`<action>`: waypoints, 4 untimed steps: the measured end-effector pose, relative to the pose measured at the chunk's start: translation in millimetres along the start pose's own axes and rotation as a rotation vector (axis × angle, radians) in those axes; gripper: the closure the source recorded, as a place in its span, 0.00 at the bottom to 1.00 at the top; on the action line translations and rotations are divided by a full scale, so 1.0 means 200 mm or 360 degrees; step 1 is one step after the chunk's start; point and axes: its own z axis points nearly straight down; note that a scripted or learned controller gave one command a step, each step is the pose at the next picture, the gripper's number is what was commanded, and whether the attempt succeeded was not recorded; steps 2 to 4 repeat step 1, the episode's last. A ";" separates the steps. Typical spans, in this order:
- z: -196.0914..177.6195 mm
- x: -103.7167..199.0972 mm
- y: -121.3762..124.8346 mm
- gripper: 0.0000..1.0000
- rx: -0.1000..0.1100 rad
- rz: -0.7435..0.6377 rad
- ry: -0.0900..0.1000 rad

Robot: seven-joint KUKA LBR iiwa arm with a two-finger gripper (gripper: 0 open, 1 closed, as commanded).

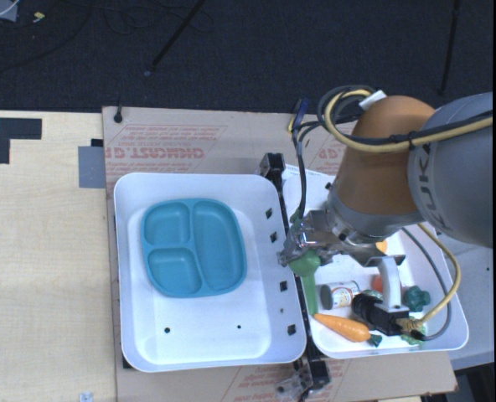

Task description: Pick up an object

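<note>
My gripper (pixel 297 249) hangs at the left edge of the right bin (pixel 454 335), close to the wall between the two bins. A green elongated object (pixel 307 278) lies directly under it and reaches toward the front of the bin; whether it is held is unclear. An orange carrot (pixel 342 327) lies at the bin's front. A small jar with a red and white label (pixel 342 295) sits just behind the carrot. A teal item (pixel 415 296) rests at the right side. The arm hides much of the bin's back.
The left bin (pixel 139 325) holds a blue divided plate (pixel 193 247) in its back half. The wall between the bins runs right beside the gripper. A small orange piece (pixel 383 245) peeks out under the arm.
</note>
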 end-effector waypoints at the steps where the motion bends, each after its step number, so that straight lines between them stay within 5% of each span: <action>1: 0.02 -0.05 0.03 1.00 0.0000 0.0006 -0.0002; 4: 0.02 -0.05 0.03 1.00 0.0000 0.0006 -0.0002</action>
